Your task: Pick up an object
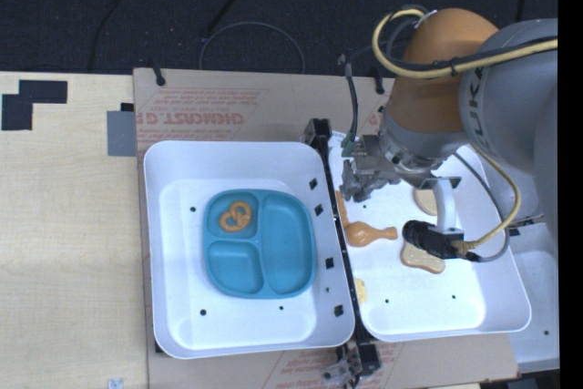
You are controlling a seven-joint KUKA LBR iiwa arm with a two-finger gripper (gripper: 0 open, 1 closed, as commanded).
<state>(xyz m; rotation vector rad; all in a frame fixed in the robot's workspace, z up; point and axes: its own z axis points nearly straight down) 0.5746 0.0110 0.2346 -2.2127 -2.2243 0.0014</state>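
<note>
My gripper hangs low over the upper left part of the right bin, near the divider between the bins. Just below it lies a tan drumstick-shaped piece. A tan flat piece lies further right, partly under a black part of the arm. Another pale piece peeks out beside the arm. A small yellow bit lies near the bin's left wall. In the left bin sits a blue compartment tray with a pretzel in its upper left compartment.
The arm's grey body and orange band cover the right bin's upper right area. Cables loop around the wrist. A black clamp strip runs between the bins. Cardboard lies under both bins.
</note>
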